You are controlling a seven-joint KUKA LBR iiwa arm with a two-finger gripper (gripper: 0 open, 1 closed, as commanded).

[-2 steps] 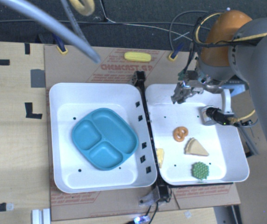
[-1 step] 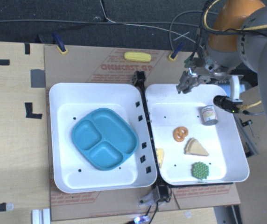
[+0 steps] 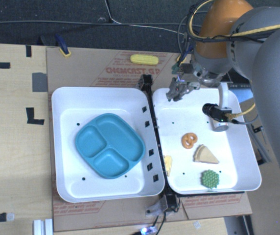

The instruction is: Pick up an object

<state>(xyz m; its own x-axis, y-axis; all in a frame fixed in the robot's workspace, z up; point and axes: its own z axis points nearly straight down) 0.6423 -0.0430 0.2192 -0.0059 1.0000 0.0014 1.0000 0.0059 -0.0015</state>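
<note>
While the arm is reaching in over the right bin [image 3: 243, 180], its gripper [image 3: 177, 91] is hanging at the bin's far left corner; whether it is open or closed, I cannot tell. Below it and rightward are lying a pretzel [image 3: 189, 140], a sandwich wedge [image 3: 205, 154] and a green ball [image 3: 209, 178], well apart from it.

Red print reading "CHEMGRATE" runs across the brown cardboard sheet [image 3: 105, 67] beneath the bins; nothing else legible.
</note>
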